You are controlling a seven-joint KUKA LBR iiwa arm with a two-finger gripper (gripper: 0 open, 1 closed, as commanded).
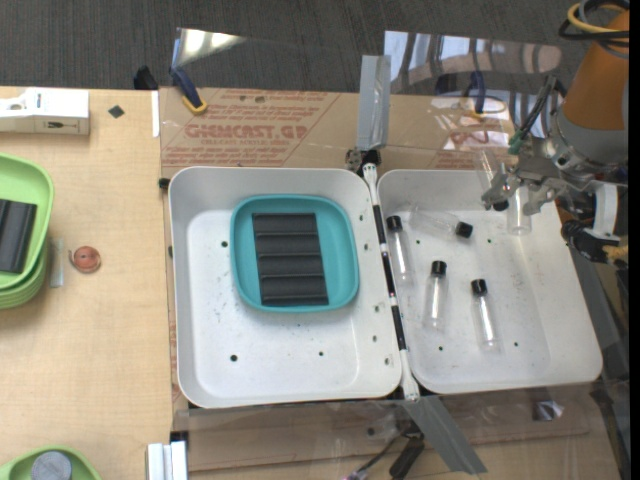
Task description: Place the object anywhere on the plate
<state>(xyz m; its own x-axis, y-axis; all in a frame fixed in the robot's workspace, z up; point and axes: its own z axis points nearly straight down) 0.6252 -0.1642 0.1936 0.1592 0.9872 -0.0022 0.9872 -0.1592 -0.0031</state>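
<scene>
1. My gripper (pixel 510 196): hanging over the right bin (pixel 560 368) toward its 1 o'clock corner. Whether the jaws are parted or closed, I cannot tell; nothing visible between them.
2. Vials: three clear tubes with black caps lying in the right bin. One (pixel 397 247) at 9 o'clock against the left wall, one (pixel 437 293) at centre, one (pixel 483 313) just at its 3 o'clock. A loose black cap (pixel 463 230) at 12 o'clock.
3. Handling, by my judgement: light, stiff, smooth, likely to roll and slip; breakable if glass. Best taken across the tube's middle.
4. Plate (pixel 295 254): teal, with a dark ribbed insert, centred in the left bin (pixel 200 348).
5. Writing: red print on the cardboard (pixel 250 123) at 12 o'clock, roughly "GEMCAST"; not sure.
</scene>
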